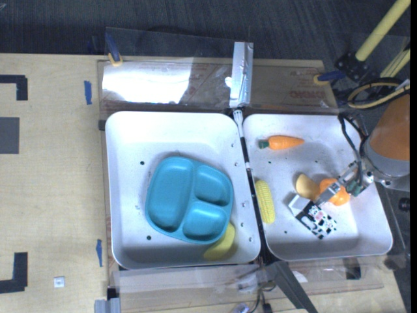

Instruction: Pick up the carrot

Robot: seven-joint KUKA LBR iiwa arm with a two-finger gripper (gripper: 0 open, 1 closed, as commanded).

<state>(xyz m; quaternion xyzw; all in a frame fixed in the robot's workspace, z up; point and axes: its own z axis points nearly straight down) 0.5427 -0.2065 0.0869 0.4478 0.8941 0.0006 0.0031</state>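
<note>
Orange tapered carrot with green stem end (281,143) seen lying flat in right white shallow bin (374,240), near its far wall. Gripper (335,193) positioned well nearer, beside yellow-brown rounded lump (306,186); finger state cannot be told. Approach from above advised, closing across carrot's narrow width at mid-length.

The arm (391,145) is showing a broad orange band above a grey wrist section; its tool (332,193) is wearing silvery metal parts with small green and orange details.
</note>
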